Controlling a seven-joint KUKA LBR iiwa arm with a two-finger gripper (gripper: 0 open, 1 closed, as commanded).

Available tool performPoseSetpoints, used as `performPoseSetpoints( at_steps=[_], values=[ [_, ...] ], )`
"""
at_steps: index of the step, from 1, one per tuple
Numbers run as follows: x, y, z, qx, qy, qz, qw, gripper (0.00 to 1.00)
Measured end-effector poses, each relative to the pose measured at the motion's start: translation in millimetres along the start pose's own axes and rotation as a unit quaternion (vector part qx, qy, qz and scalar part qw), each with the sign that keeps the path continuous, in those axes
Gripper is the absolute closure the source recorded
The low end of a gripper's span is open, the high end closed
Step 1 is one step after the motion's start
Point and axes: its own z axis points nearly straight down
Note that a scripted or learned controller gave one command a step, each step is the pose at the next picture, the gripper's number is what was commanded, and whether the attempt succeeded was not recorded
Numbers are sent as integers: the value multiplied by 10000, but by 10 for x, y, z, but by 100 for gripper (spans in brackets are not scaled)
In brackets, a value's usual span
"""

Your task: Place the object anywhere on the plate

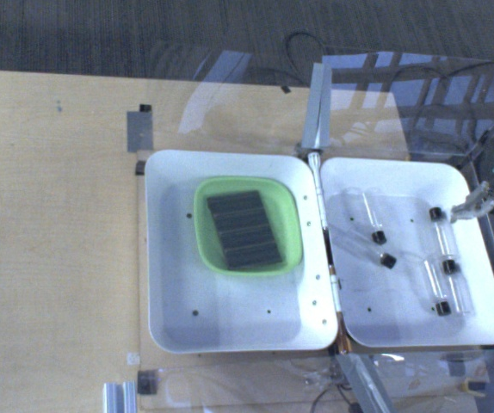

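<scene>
At the right edge of the right bin, the claw is hovering, its grip impossible to judge. Clear tubes with black caps are lying below it. Nothing looks done: the green plate is carrying only a dark block.

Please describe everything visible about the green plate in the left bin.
The green plate is a shallow square dish with rounded corners and a raised rim, looking like smooth plastic. It lies flat in the upper half of the left bin, turned slightly askew. A dark ribbed rectangular block rests on its middle, tilted a little. Nothing else touches it.
</scene>
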Motion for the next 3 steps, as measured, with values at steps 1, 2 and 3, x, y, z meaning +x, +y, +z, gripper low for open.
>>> performPoseSetpoints(
  at_steps=[1,2,3],
  values=[
    [-10,1,-27,1,-1,408,9992,0],
    [68,-36,317,-2,4,-1335,9910,0],
    [26,-18,321,-1,3,-2886,9575,0]
  ],
)
